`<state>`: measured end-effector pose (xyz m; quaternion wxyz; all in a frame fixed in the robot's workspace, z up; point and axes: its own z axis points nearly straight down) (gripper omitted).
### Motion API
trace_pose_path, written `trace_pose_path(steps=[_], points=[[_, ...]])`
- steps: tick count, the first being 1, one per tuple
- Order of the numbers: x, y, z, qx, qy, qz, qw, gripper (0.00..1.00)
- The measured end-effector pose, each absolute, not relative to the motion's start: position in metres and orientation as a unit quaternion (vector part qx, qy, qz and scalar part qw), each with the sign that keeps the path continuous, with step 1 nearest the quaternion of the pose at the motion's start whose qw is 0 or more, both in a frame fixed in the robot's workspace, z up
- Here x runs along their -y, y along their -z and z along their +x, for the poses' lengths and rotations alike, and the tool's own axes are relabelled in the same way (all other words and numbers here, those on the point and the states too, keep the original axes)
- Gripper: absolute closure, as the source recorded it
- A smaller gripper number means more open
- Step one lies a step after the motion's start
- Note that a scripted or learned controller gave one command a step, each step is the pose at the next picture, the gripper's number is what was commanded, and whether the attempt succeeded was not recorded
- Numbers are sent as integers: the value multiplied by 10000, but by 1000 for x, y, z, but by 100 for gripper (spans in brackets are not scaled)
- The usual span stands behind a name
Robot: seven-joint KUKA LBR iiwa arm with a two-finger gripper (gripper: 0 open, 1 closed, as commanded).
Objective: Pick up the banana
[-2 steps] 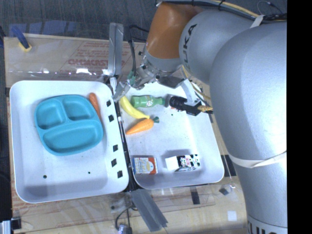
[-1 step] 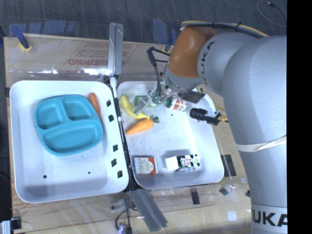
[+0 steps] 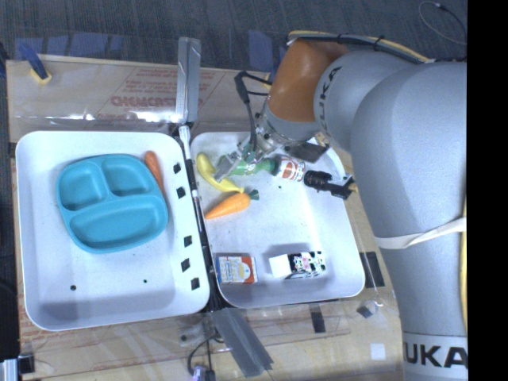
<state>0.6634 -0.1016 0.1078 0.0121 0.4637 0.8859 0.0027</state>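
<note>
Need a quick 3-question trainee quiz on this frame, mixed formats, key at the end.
1. True or false: the banana lies in the right bin.
2. What lies beside the blue divided plate in the left bin? A) a carrot B) a carton C) a bottle
3. Fill in: the claw is low in the right bin, right next to the ____.

Key: 1 true. 2 A, the small carrot. 3 banana.

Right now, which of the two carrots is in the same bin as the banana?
The carrot with the green top, lying in the right bin just below the banana. The other carrot lies in the left bin beside the blue plate.
</note>
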Motion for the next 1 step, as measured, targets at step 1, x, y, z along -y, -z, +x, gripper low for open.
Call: trace_pose_path(steps=[1], points=[[99,-94,658,-8886,2,4586,12,0]])
